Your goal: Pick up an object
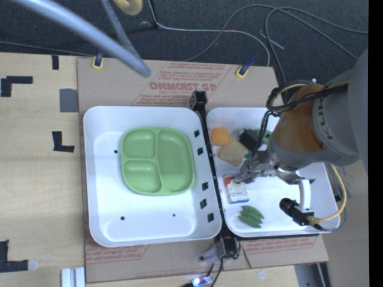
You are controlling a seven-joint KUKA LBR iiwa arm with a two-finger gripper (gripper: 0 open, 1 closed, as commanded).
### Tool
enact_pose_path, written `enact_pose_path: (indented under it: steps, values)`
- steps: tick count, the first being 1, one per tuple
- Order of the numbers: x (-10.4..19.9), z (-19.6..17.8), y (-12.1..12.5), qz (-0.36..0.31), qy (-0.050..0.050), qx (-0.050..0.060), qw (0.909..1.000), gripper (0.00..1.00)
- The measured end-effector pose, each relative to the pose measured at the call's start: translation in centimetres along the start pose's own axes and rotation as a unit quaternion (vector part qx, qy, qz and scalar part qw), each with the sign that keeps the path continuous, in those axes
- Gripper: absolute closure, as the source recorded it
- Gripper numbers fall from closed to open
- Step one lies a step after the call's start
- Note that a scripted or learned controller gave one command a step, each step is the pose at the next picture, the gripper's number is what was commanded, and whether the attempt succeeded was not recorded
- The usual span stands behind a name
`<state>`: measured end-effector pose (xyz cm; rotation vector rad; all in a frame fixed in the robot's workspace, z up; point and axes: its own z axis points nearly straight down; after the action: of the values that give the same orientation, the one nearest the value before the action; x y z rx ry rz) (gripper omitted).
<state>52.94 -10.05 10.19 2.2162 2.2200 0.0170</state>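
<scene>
White plastic forms 2 shallow bins set side by side on a cardboard sheet [179, 79] printed with red lettering, which lies on a wooden bench [36, 160]. Left bin [99, 220]: it contains 1 green divided plate [158, 160] with 3 compartments, lying flat near the bin's centre. Right bin [326, 223]: it contains several small objects grouped toward its left side. An orange ball [220, 136] sits near the upper left corner, just beside the divider between the bins. A tan, rounded object [232, 154] lies directly below the ball and touches or nearly touches it. A dark block [248, 140] lies to the right of the ball. A small card with red and white print [237, 192] lies flat below the tan object. A green pod-shaped item [251, 216] lies near the lower wall, below the card. The arm [311, 130] enters from the right, its orange band above the right bin. The gripper [246, 171] is lowered among the objects, positioned between the tan object and the card. Its opening cannot be determined at this resolution, and no object is visibly lifted. A black cylindrical fitting with a cable [294, 211] hangs from the wrist over the bin's lower right area. Thin cables [239, 23] run across the dark floor beyond the bench.
</scene>
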Motion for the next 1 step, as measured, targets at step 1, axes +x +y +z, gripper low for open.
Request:
enact_pose_path:
  steps: [1]
  values:
    - [0.57, -6.16, 0.01, 0.000, -0.002, 0.004, 1.0000, 1.00]
